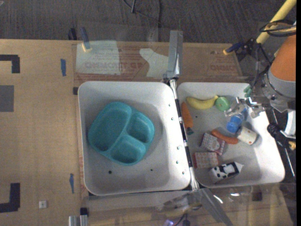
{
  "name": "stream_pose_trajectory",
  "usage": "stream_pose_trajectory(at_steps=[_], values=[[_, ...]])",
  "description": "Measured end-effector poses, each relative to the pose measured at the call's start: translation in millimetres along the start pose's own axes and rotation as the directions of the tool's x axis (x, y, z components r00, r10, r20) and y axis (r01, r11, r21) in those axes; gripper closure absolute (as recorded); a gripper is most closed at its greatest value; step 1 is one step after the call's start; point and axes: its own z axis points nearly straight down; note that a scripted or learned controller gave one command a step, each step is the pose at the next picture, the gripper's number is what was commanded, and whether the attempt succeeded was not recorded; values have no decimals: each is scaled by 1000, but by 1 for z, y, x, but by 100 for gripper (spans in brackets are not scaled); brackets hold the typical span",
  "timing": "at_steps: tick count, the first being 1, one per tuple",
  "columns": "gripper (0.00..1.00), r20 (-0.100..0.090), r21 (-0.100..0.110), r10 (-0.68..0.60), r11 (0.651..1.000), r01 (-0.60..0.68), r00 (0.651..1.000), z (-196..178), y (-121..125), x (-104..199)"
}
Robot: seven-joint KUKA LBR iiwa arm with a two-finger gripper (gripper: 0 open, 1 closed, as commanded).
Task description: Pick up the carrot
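While the carrot (186, 116) lies untouched, the pick is not yet begun.
It rests along the left wall of the right bin (270, 173), just under the banana (201, 102). The gripper (248, 102) hangs over the top right part of that bin, near a blue bottle (234, 122) and well apart from the carrot; whether it is wide or narrow I cannot tell. Reaching, closing and lifting are all left to do.

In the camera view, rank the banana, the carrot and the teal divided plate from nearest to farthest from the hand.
Measured from the hand at the right bin's far right:
1. Banana, along that bin's far edge, left of the hand.
2. Carrot, against the bin's left wall.
3. Teal divided plate, in the left bin.
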Motion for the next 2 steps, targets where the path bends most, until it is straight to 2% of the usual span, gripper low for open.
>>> stream_pose_trajectory(at_steps=[1,2], values=[[0,2,-5,93,996,-93,996,111,-6,-24],[100,2,-8,96,995,-96,995,101,-5,-25]])
